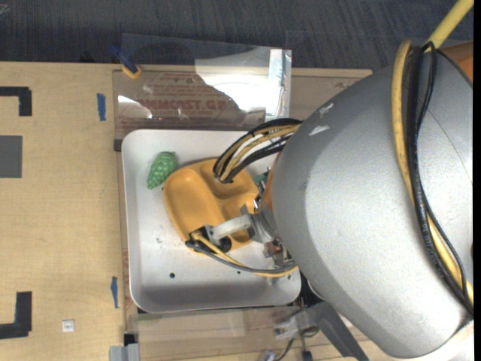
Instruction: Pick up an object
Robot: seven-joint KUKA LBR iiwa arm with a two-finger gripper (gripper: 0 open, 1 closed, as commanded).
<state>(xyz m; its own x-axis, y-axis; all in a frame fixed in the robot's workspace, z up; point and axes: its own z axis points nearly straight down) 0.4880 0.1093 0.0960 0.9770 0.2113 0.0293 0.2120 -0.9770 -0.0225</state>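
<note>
One green object [161, 168] lies in the white bin [143, 277], near the bin's far left corner. It is small and has a bumpy surface. Its long axis runs almost straight up and down in the picture, a little slanted: the upper end leans to the right and the lower end to the left. The upper end is wider and the lower end is narrower, so it points toward the near left. It lies flat on the bin floor, close to the left wall.

One arm [368, 216] reaches in from the right and covers the right part of the bin. Its orange wrist [197, 198] hangs over the middle of the bin, just to the right of the green object; in the picture their edges nearly meet. The gripper is hidden under the wrist, so I cannot tell if it is open or closed. One bundle of black and yellow cables [244, 143] goes into the wrist.

A clear plastic sheet [203, 89] stands behind the bin. Two small dark specks [173, 275] are on the bin floor.
</note>
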